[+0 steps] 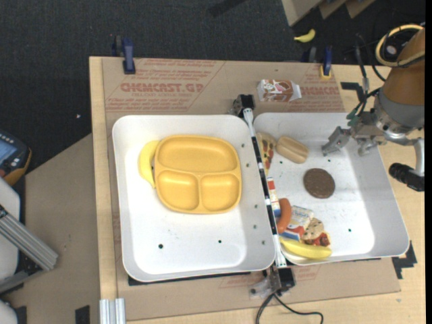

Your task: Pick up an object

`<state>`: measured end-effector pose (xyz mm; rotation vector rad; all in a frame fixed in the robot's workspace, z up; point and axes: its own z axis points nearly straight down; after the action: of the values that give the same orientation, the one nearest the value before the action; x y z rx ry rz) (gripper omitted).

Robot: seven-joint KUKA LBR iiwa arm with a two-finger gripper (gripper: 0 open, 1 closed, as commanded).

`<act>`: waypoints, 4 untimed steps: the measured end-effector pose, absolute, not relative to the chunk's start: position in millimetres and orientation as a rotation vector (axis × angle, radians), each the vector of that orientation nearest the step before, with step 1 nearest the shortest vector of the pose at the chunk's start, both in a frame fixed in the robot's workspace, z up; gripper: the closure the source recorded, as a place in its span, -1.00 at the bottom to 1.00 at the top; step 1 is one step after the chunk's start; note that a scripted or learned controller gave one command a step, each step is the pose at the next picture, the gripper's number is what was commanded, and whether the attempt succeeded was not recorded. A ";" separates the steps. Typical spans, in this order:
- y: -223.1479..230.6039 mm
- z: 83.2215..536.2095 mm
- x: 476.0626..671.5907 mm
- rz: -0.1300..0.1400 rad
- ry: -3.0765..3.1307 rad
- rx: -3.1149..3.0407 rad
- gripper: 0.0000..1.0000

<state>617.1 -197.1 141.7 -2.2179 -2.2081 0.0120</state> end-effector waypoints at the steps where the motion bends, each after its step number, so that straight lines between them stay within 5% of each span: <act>1: -161.9 80.6 559.8 0.006 -2.213 -2.215 -1.00; 2: -164.0 95.2 564.2 -0.003 -2.222 -2.224 1.00; 3: -121.4 84.2 630.5 -0.003 -2.229 -2.214 1.00; 4: -33.2 192.6 650.8 -0.018 -2.239 -2.215 1.00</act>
<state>650.8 -33.2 192.6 -2.2154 -2.2387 -0.0177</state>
